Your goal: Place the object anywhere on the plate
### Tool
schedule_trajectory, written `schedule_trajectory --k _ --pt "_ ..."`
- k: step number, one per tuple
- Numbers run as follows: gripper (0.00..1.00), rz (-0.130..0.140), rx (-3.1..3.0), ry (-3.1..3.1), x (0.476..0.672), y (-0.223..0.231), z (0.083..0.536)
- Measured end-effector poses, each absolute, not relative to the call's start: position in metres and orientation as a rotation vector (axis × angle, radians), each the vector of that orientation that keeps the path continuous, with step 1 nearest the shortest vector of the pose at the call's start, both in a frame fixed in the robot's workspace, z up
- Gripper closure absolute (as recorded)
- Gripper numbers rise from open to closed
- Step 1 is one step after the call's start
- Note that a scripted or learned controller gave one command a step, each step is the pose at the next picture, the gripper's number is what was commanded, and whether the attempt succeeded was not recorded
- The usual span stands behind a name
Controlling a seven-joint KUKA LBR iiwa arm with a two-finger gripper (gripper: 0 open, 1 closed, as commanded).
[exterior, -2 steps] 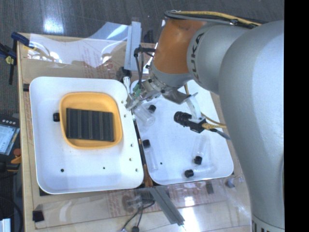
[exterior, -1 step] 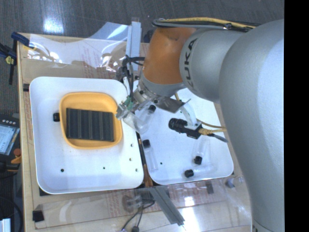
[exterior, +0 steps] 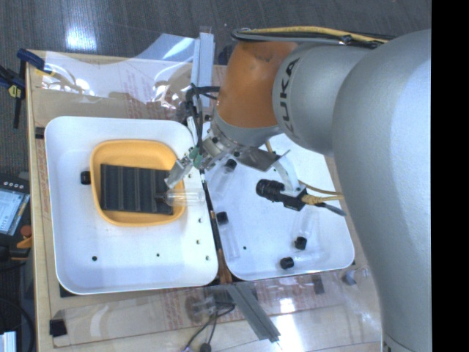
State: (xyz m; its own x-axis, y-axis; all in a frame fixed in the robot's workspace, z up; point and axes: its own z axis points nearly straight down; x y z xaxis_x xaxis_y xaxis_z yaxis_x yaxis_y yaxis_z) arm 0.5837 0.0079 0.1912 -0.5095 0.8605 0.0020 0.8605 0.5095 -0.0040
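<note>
Clear vial (exterior: 187, 195) just beneath gripper (exterior: 176, 177)

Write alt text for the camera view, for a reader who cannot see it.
A grey and orange robot arm reaches from the right, its gripper over the right edge of a yellow plate in the left bin. A black ribbed block lies on the plate; small black-capped vials lie in the right bin.

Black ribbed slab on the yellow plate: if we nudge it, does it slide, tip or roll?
Probably slides rather than tips or rolls: the black ribbed slab lies flat and low on the yellow plate. The plate's raised rim would likely stop it. It looks rigid, and its ribs may give some grip.
</note>
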Motion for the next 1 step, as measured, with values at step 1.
schedule_trajectory --k 1 --pt "0.0 0.003 -1.687 -2.648 0.5852 0.0717 0.2048"
